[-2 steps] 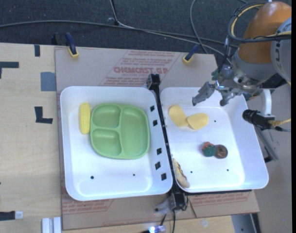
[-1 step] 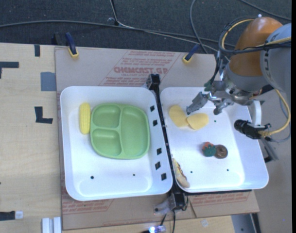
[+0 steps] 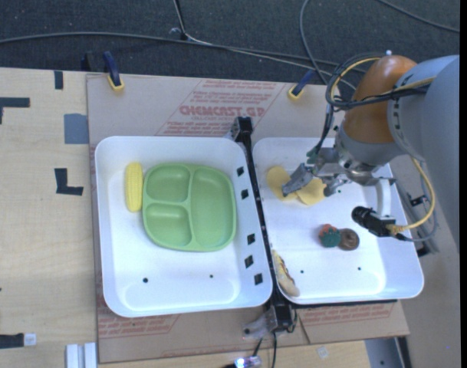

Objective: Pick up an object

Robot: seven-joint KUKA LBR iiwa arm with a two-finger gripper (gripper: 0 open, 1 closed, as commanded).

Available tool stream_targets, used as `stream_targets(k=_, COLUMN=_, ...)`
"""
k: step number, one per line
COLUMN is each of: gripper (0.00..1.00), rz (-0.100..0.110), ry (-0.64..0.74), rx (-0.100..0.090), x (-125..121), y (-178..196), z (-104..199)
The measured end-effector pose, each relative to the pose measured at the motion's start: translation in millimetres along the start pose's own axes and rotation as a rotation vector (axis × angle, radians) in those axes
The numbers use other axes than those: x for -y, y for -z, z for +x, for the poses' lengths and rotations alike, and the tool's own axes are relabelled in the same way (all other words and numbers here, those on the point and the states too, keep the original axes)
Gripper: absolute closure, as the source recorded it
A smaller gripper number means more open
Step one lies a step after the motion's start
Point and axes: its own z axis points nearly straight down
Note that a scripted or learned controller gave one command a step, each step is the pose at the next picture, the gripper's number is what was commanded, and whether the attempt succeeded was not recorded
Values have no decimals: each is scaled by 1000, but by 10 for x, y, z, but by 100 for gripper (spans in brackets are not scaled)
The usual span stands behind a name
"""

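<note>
Yellow piece (image 3: 281,179): in the right bin (image 3: 371,282), upper left part, right of centre frame, near the divider between the bins. Flat and pale yellow, lying in two lobes, a rounder one at left and a second lobe (image 3: 311,195) at lower right, partly hidden by the tool (image 3: 302,181). Long axis running from upper left down to lower right, as far as can be judged; no clear front or back end to point anywhere.

Tool down over the piece, dark fingers slanting toward the left of the frame, tips at or just above the yellow surface. Open or closed: cannot tell, fingers too small and dark against the piece. No grip to be claimed.

Step in hand, by judgement: the descent or closing stage of a grasp on the yellow piece, lift not yet made.

Next move calls for: fingers set across the short width of the piece, not along its length; a firm close on a thin flat thing that may slip or fold; then a straight lift clear of the bin wall and divider.

Elsewhere in the right bin: a small red-and-green thing (image 3: 329,235) touching a brown ring (image 3: 347,240), lower right of the tool, well apart from it; a tan thing (image 3: 285,277) at the lower left corner. Left bin (image 3: 118,282): green tray (image 3: 189,207) with a corn cob (image 3: 133,187) just beside its left edge.
</note>
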Motion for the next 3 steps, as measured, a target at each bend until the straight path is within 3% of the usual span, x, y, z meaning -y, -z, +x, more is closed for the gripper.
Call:
stream_targets(k=1, gripper=0, rz=-6, ry=1, rx=2, x=-3, y=-482, z=5)
stream_targets(k=2, gripper=100, rz=-9, ry=1, rx=2, x=-15, y=-343, z=5)
stream_targets(k=3, gripper=100, rz=-12, ry=0, rx=1, x=29, y=277, z=-9)
